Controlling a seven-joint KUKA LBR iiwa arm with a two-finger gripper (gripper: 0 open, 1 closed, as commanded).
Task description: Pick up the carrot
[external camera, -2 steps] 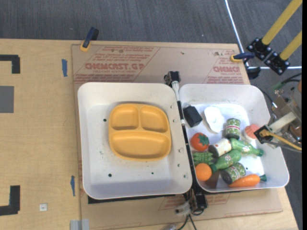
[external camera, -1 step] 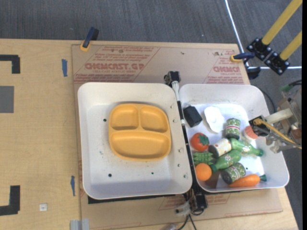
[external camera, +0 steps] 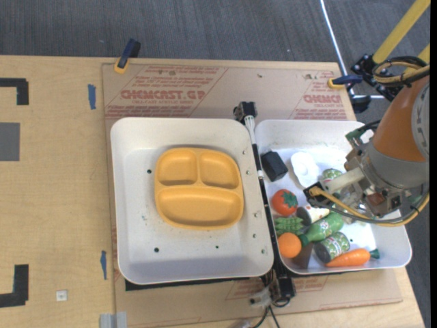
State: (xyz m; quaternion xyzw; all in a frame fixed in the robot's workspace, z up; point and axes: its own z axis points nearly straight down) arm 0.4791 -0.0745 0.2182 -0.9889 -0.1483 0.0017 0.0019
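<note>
The carrot (external camera: 349, 257) looks light, stiff and smooth; best pinched across its thick middle. Whether the tool (external camera: 365, 198) is apart or together, I cannot tell.

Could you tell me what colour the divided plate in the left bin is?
Yellow-orange plate, camera view.

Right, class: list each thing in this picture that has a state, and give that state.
carrot: lying flat at the right bin's near edge, not held
right bin: crowded with toy food
tomato: resting in the right bin
yellow tray: flat in the left bin
left bin: holds the tray
</note>
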